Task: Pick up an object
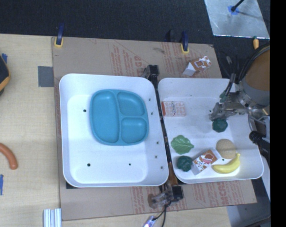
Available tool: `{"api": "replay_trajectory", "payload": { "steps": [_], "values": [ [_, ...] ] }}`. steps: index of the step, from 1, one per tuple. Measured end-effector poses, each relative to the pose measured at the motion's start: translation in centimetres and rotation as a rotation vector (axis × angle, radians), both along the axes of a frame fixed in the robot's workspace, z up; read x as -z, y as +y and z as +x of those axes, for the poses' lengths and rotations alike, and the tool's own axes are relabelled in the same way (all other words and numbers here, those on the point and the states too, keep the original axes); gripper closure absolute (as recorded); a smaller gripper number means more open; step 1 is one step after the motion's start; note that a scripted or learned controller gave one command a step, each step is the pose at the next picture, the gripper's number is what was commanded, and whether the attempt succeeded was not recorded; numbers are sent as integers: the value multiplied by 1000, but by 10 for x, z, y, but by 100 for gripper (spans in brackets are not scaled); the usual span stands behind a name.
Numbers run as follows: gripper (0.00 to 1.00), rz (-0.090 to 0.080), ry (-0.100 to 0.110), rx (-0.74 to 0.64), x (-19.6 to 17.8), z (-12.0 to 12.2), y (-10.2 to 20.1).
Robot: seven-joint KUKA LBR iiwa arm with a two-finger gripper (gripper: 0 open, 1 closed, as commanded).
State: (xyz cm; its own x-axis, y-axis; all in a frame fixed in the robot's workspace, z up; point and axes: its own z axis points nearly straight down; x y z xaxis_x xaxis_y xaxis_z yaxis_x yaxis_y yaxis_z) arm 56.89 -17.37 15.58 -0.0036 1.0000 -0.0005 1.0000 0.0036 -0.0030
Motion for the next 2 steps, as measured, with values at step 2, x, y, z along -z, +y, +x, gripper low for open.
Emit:
{"api": "replay_trajectory", "payload": {
  "steps": [2],
  "values": [
    [100, 1, 2, -2, -36, 47, 112]
  ]
}}
